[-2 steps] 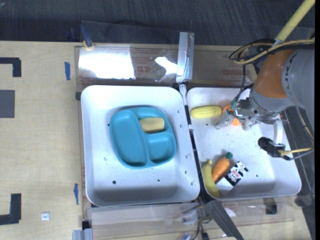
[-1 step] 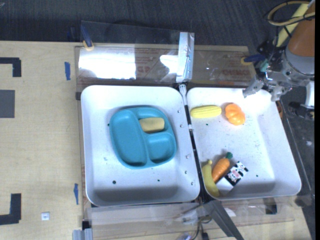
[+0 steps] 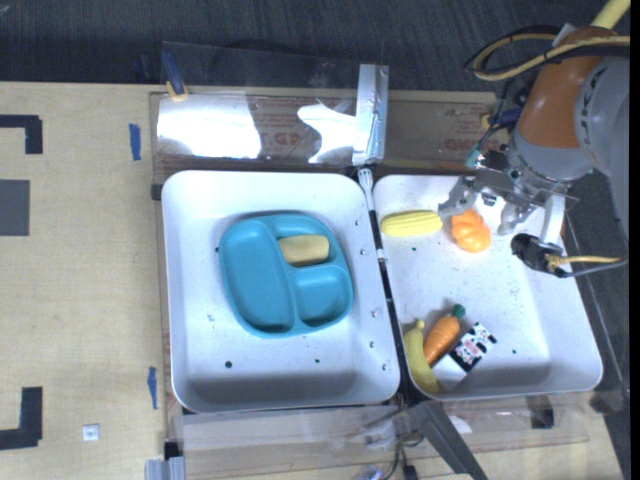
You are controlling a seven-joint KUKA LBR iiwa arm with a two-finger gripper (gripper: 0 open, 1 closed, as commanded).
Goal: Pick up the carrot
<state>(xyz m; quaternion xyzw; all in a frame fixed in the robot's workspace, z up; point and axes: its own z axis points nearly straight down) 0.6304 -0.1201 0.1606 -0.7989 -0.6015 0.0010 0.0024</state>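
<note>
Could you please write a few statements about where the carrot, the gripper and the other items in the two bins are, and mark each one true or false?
1. The carrot lies in the right bin, near its front edge. True.
2. The gripper is directly above the carrot. False: it is at the far end of the right bin, by an orange round item.
3. The blue divided tray sits in the left bin. True.
4. The blue tray holds the corn cob. False: the corn cob lies in the right bin; the tray holds a yellowish piece.
5. A banana lies beside the carrot. True.
</note>
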